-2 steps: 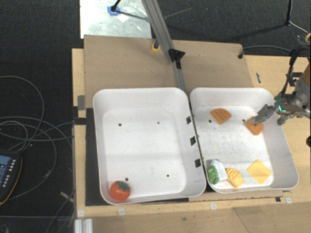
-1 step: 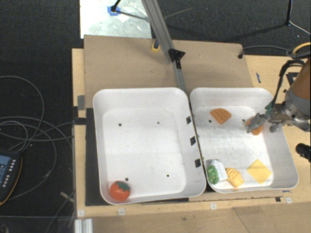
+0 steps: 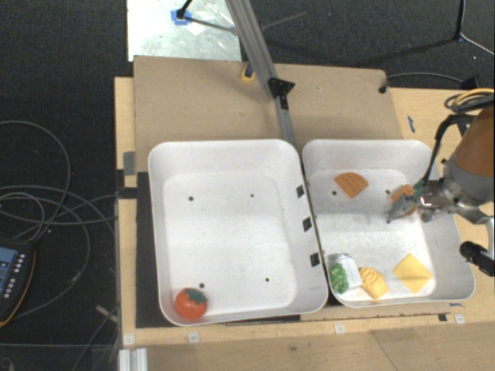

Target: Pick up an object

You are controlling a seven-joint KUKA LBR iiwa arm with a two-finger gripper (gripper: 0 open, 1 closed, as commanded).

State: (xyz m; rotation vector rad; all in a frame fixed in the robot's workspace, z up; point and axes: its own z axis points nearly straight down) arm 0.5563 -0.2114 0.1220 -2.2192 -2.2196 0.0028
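Dark carpet and cables surround the tabletop (image 3: 363,91) with 2 white bins. Over the right bin (image 3: 456,284), the tool (image 3: 406,203) hovers by a small orange piece (image 3: 401,193); its grip state I cannot tell. That piece looks light, rigid, best pinched across its edges.

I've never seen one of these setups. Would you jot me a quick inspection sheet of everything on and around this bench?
Surface: brown bench bearing a left bin and a right bin, side by side.
Job's things: tomato in the left bin's near corner; orange wedge, green packet, yellow waffle piece and yellow square in the right bin.
Clutter: nothing seen.
Claw: claw low over the right bin, beside a small orange piece.
Cables: loose loops on the floor, left.
Surroundings: dark carpet, grey pole, handheld controller.
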